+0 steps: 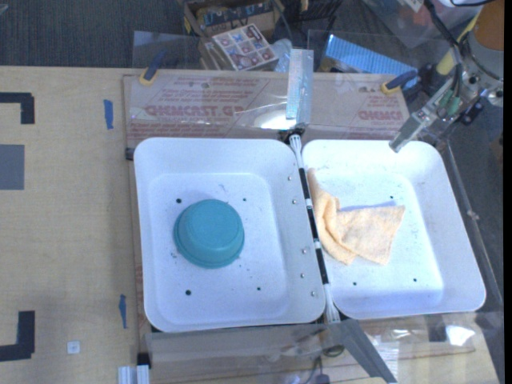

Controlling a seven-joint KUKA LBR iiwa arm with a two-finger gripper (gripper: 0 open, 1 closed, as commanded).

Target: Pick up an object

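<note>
A teal bowl sits upside down in the left white bin. A crumpled yellow-orange cloth lies in the right white bin, bunched against its left wall. My gripper hangs at the upper right, above the far right corner of the right bin, well clear of the cloth. I see nothing between its fingers.
A clear plastic sheet and cardboard panel stand behind the bins. Boxes and clutter lie on the floor beyond. The wooden bench stretches out to the left of the bins.
</note>
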